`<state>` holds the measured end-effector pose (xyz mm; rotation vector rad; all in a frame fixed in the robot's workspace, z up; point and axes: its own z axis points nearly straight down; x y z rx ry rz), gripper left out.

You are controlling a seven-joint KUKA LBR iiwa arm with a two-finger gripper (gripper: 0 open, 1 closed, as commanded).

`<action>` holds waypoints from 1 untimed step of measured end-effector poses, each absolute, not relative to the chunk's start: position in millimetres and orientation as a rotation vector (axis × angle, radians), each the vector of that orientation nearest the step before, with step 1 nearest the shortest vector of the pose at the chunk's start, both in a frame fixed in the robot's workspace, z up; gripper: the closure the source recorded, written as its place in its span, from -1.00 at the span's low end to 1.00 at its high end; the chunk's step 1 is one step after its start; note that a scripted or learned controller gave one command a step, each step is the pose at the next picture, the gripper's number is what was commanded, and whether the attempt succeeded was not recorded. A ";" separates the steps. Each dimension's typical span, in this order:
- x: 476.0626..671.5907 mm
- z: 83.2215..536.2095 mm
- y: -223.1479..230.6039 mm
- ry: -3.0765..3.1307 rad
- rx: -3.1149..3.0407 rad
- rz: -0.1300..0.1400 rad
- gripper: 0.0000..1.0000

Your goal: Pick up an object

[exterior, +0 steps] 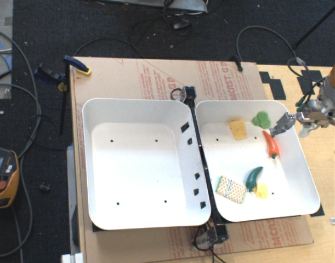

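The right bin (299, 163) holds several small items. A yellow block (238, 129) and a light green piece (260, 119) lie near its far side. An orange-red pepper-like piece (272, 145) sits just right of them. Toward the near side lie a dark green curved piece (254, 175), a small yellow piece (260, 191) and a patterned packet (230, 189). My gripper (293, 129) hangs over the bin's far right edge, above and right of the orange-red piece. Its fingers are spread, open, with nothing between them.
The left bin (101, 114) adjoins the right one along a black divider (197, 147). Both rest on a cardboard sheet (156, 75). Cables, a yellow-handled clamp (78, 65) and a handheld controller (3, 177) lie around the bench.
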<state>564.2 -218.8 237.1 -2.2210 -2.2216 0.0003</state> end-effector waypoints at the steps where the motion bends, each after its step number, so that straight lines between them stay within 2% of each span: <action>1: 579.7 169.0 -142.5 -2.224 -2.212 0.003 -1.00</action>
